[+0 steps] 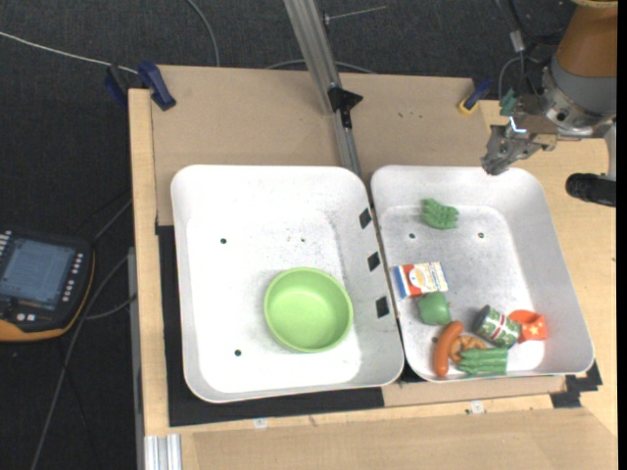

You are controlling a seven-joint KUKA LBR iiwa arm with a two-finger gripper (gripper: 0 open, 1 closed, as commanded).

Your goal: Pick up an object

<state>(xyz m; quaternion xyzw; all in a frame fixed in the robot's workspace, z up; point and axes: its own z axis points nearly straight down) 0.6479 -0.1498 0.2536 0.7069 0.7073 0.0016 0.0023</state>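
- Wooden bench (255,116) on dark carpet carries two shallow white bins side by side, with a metal post rising between them at the far edge.
- Candidate objects all lie in the right bin (549,223); no single target can be named yet, and none sits between the fingers.
- Near corner cluster: a small can (498,327), a red piece (530,326), green beans (484,362) and an orange sausage (446,347), touching or nearly so. Crowding here would likely hinder a clean grasp.
- Mid-bin: a red and white carton (421,279) with a green pepper (434,309) just beside it.
- Far end: a green leafy piece (440,214) lies alone, well apart from the rest; judged the easiest pick.
- Left bin (196,262) holds one green bowl (308,308), upright.
- Gripper (498,157) hangs over the right bin's far rim, nearest the leafy piece, pointing down; fingers appear drawn close together, clamped on nothing.
- Handheld controller (39,282) rests on the floor, outside the work area.
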